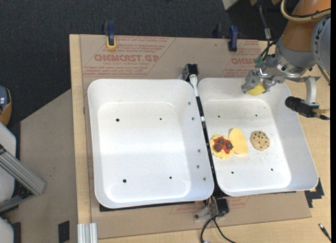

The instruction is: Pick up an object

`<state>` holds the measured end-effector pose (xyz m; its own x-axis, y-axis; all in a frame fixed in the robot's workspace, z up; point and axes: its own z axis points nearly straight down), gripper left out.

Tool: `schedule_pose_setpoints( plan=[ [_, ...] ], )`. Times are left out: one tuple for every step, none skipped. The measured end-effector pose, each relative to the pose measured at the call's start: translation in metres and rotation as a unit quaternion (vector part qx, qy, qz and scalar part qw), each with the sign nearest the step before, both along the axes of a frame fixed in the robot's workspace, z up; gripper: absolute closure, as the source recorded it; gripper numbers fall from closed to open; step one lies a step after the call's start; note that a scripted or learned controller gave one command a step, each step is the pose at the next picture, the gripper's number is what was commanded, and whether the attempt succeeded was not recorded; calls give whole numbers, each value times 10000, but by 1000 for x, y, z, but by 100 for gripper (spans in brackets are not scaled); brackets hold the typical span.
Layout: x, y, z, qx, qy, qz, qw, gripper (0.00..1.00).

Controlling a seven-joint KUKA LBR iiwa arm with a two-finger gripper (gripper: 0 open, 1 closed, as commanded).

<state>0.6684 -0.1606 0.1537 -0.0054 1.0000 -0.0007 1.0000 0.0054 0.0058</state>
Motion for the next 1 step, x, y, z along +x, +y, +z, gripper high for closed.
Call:
schedule_pose_setpoints(
  plan=[
    [0, 81, 34, 4, 3, 14, 10000, 100]
  ],
)
